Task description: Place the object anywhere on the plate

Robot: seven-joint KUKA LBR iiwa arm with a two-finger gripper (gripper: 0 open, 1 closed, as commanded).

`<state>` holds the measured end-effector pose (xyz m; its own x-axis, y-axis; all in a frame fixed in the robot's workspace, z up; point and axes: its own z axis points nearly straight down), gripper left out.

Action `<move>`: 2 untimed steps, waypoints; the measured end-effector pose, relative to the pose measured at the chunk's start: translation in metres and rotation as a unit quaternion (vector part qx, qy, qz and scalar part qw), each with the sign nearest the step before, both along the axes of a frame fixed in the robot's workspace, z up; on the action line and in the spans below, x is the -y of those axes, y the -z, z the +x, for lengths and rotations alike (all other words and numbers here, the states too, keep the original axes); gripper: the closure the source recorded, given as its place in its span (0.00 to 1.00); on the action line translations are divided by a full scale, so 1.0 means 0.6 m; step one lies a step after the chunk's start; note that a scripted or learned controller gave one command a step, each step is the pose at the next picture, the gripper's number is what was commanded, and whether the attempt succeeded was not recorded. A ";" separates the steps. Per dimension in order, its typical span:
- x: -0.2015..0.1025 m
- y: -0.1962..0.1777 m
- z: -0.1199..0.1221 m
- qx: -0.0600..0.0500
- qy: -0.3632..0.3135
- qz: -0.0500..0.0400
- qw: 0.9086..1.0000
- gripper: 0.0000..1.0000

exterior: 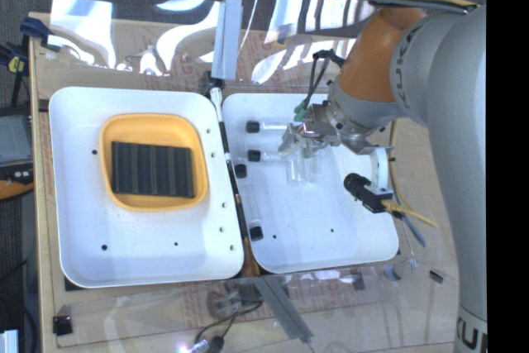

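Note:
A yellow plate [154,135] with a raised rim lies in the left bin [83,244]. A black ribbed rectangular object [154,169] rests flat on the plate, inside its rim. My gripper [302,168] hangs over the upper middle of the right bin [331,248], well to the right of the plate. Its two clear fingers [292,169] point down, stand open, and have nothing between them.
Several small black studs [254,155] line the left side of the right bin, by the ridge between the bins. A grey upright bar [226,37] stands behind the bins. The arm's large grey body [438,78] covers the right side of the bench.

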<state>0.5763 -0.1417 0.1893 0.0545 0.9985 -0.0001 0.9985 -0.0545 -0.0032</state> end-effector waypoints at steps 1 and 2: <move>-0.138 -0.002 -0.101 -0.001 -0.036 0.000 0.999 1.00; -0.141 -0.002 -0.012 -0.001 -0.066 0.001 0.998 1.00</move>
<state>0.5691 -0.0572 0.1904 -0.0779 0.9970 0.0011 0.9970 0.0779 -0.0046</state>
